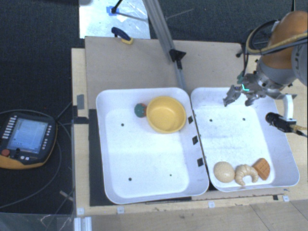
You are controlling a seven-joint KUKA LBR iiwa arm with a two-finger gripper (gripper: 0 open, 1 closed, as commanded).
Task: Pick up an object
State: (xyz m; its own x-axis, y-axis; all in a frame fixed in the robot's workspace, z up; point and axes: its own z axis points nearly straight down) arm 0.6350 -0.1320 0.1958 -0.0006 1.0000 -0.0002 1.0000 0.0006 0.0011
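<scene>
Two white bins, left bin [144,177] and right bin [231,129], each speckled with small dark dots; tan bench [130,64] on dark grey carpet [33,42]; yellow bowl [166,113]; dull teal-green ball [140,110] beside it; pale cream roll [224,171]; beige croissant shape [246,173]; orange-brown waffle piece [262,168] with a grid pattern; grey arm [279,71] with orange band [288,30]; grey jaws with a small green light [246,87]; yellow-and-grey pendant [26,138] with pale blue screen; blue-and-yellow clamp [121,34].
</scene>
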